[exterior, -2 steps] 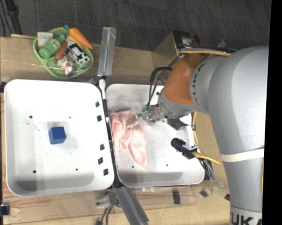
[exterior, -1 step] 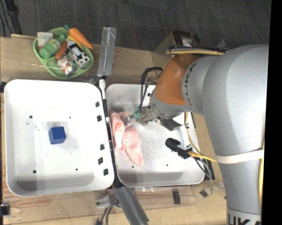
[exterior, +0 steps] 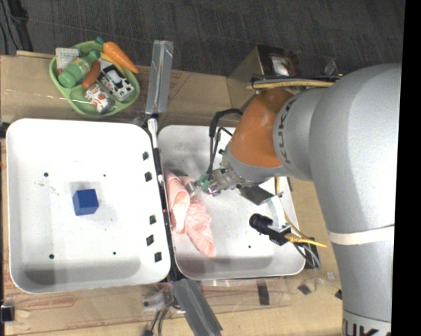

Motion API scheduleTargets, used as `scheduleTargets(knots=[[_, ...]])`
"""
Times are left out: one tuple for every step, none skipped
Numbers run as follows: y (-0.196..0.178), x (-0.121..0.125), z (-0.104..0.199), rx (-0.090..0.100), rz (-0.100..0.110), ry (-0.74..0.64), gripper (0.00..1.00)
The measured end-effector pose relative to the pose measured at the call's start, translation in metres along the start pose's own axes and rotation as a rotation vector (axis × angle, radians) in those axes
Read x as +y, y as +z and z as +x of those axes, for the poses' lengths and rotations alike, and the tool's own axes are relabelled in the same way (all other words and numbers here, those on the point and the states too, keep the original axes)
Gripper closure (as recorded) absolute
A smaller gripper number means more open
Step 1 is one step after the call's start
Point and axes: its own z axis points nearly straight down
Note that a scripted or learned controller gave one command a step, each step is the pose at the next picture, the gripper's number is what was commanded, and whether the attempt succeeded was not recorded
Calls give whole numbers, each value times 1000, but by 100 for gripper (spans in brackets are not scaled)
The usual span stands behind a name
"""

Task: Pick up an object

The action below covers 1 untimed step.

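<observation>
1 pincer above pink object (right bin)

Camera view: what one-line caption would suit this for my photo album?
Robot arm's gripper reaches into the right bin beside a pink object; a blue cube sits in the left bin.

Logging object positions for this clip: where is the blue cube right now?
The blue cube sits alone near the middle of the left bin, far from the gripper, which is over the right bin beside the pink object.
</observation>
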Motion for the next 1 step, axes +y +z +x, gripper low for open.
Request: scheduleTargets(knots=[[0, -25, 9, -1, -2, -64, 0]])
